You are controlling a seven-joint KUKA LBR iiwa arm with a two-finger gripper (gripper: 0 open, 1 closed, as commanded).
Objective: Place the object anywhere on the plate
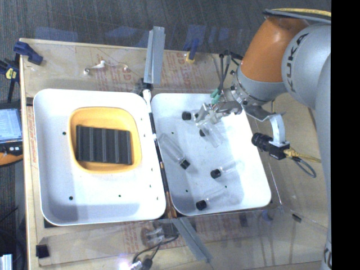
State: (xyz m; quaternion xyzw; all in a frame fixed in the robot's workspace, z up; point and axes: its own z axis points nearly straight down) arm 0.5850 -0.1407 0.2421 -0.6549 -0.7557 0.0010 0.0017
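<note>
Gripper [209,116] low over right bin's [256,193] upper middle; finger opening impossible to tell. Clear vial [214,134] just beneath, black-capped, nearly transparent on white. More capped vials scattered nearby: [174,152], [223,170], [209,200]. Yellow plate [104,115] well apart in left bin [53,207], bearing dark ridged block [104,144].

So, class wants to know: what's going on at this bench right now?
A grey and orange robot arm reaches in from the right, with its gripper low over the upper part of the right bin. That bin holds several small clear tubes with black caps, scattered about. The left bin holds a yellow plate with a dark ridged block on it. No tube lies on the plate yet, so the placing is still to be done.
</note>
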